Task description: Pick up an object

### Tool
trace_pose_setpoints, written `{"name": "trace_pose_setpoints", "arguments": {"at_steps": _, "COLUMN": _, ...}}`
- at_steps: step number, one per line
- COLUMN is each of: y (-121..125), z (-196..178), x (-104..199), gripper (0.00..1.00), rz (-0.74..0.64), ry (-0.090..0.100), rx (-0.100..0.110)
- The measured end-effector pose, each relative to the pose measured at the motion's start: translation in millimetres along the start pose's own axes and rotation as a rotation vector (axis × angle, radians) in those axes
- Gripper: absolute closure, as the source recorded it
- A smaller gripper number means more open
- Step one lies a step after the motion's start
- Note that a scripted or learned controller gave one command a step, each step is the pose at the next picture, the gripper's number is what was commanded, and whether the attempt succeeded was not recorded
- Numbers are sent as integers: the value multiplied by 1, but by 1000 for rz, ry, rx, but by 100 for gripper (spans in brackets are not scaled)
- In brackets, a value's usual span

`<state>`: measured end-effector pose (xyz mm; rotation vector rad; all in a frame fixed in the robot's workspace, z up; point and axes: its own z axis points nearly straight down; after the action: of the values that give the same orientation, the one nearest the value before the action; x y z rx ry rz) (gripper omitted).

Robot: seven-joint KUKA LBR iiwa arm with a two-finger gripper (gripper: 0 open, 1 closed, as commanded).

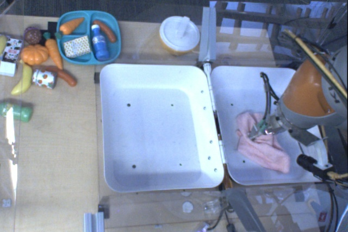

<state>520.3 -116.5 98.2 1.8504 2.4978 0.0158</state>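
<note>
One pink cloth, long axis diagonal, under hand.

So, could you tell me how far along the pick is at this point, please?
Done: the gripper has reached the pink cloth in the right bin and sits at its upper edge. In hand: the grasp itself; whether it has closed on the cloth can't be made out. Left: the lift, since the cloth lies on the bin floor.

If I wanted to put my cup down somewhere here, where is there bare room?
The left bin is bare. In the right bin, only the strip near the divider above the pink cloth is free. The gripper crowds the cloth; toy food crowds the bench's left edge around the blue plate.
</note>
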Motion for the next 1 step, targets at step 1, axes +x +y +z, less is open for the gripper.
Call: {"name": "trace_pose_setpoints", "arguments": {"at_steps": 1, "y": 44, "z": 1, "x": -1, "gripper": 0, "rz": -186, "ry": 4, "rx": -1}}
